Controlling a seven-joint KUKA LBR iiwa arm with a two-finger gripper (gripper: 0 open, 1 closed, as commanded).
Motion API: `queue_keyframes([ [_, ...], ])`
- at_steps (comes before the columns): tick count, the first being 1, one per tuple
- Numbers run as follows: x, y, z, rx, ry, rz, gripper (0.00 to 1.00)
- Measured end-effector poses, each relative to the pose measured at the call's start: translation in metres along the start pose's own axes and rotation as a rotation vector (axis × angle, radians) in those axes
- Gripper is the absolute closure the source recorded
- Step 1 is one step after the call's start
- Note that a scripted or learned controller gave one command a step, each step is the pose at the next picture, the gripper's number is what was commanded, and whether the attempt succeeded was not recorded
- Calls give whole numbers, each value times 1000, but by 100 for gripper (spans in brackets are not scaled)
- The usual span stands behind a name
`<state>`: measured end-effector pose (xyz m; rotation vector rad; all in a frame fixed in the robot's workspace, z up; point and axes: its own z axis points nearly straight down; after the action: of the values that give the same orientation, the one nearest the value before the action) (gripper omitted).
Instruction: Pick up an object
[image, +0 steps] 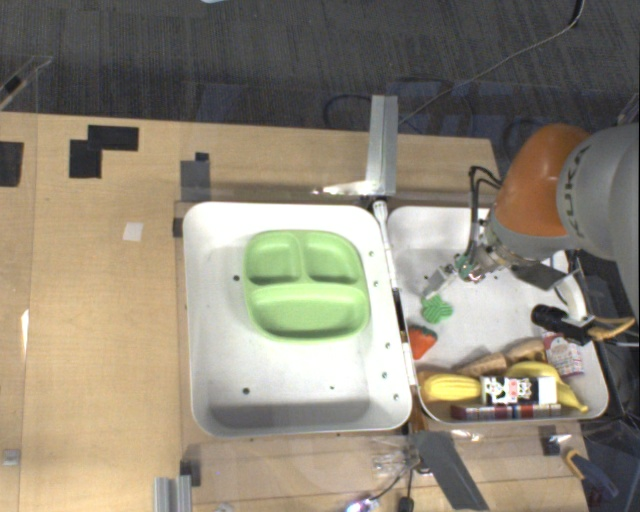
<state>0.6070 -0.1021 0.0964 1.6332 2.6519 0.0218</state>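
At nine o'clock of the gripper (437, 283), in the right bin (450, 225): small green toy (436, 311). Finger spacing impossible to tell. Probably light and smooth; best pinched across the middle.

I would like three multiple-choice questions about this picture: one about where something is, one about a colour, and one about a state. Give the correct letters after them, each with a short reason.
1. Where is the divided plate?
A. In the left bin
B. In the right bin
C. On the wooden bench

2. What colour is the divided plate?
A. Red
B. Green
C. Blue

3. How do the bananas lie?
A. Lying flat in the right bin, at its near edge
B. Stacked on the divided plate
C. Hanging over the bench

Answers:
1. A, because the plate rests on the floor of the left bin.
2. B, because the plate is light green against the white bin.
3. A, because they lie flat beside a small carton in the right bin.
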Motion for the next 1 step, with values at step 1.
queue_keyframes([
  [1, 25, -52, -100, 19, 12, -73, 0],
])
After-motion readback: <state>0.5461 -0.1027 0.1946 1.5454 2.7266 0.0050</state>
